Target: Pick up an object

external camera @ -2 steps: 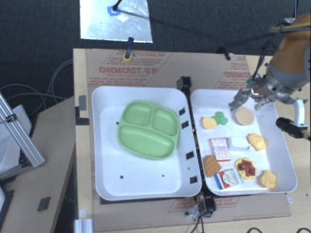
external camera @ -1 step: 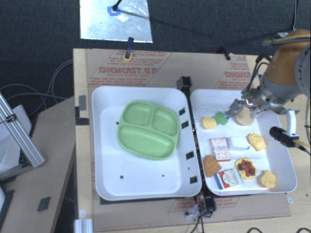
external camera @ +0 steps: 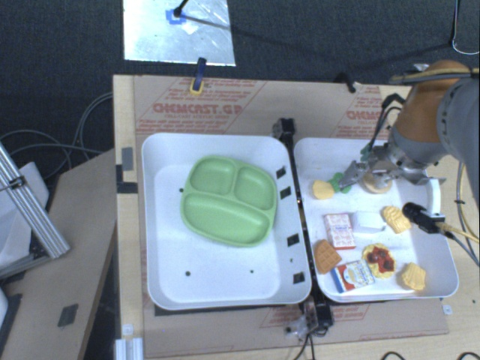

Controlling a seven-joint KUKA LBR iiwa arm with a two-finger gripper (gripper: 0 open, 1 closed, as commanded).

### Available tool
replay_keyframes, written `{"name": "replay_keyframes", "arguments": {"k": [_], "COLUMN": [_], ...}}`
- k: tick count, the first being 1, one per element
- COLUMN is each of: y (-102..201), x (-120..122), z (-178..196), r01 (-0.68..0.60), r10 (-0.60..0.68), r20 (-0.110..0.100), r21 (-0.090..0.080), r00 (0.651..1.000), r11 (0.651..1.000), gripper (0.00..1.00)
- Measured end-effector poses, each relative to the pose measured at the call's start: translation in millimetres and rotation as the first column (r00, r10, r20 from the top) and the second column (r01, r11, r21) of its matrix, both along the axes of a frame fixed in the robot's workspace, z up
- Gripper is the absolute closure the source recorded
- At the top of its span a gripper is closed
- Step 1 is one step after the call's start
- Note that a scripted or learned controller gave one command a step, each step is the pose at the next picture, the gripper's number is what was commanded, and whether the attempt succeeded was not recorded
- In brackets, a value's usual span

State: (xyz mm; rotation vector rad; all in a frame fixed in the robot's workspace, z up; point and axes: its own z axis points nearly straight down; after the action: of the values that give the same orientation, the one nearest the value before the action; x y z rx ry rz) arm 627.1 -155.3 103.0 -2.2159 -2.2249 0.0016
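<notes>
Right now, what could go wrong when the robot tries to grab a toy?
The hand sits low in the right bin, close to a green toy and a yellow piece. It might nudge them away instead of gripping one. The toys lower in the bin lie packed together, so a grab there may catch two.

A single fixed camera looks down at a slant from above the bench (external camera: 225,100), far enough back to take in both white bins (external camera: 161,223), arm (external camera: 442,115) entering from the right.

Green tray (external camera: 229,201) in left bin (external camera: 161,231), claw (external camera: 358,172) over right bin (external camera: 442,272)
</notes>
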Motion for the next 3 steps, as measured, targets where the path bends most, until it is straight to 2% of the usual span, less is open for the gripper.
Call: {"name": "replay_keyframes", "arguments": {"k": [1,2,3], "y": [0,1,6], "x": [1,3,2], "z": [-18,-5,58], "r01": [0.001,0.001,0.000], "r10": [-0.001,-0.001,0.000], "r20": [0.004,0.010,0.010], "r21": [-0.001,-0.001,-0.002], "r00": [1.000,1.000,1.000], "r11": [1.000,1.000,1.000], "gripper": [0.00,1.00,1.00]}}
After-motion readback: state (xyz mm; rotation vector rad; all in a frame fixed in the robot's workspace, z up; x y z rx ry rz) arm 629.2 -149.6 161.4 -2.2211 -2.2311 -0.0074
